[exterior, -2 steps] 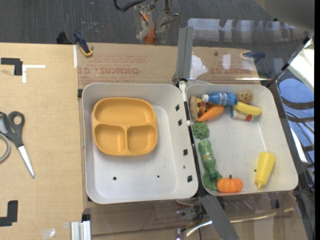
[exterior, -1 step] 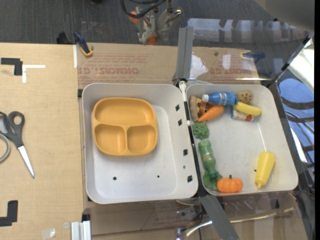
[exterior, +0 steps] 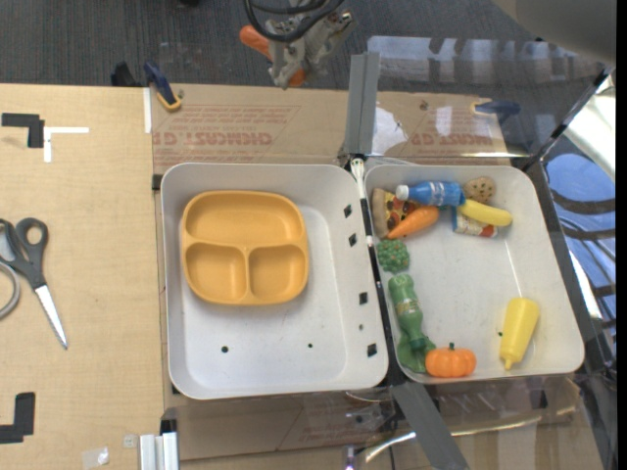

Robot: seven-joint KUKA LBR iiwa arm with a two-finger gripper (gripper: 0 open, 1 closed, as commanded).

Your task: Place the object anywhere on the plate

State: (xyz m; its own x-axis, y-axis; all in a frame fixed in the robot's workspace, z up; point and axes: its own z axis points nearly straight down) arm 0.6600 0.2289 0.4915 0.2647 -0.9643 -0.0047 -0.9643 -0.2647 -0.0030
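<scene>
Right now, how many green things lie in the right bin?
2: broccoli beside the divider, and a green bottle just below it, reaching the pumpkin. Others may hide in the top pile.

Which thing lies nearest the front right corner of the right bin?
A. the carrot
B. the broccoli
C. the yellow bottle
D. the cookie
C: the yellow bottle lies by the right wall near the front of the right bin, while the carrot, the cookie and the broccoli lie further back.
</scene>
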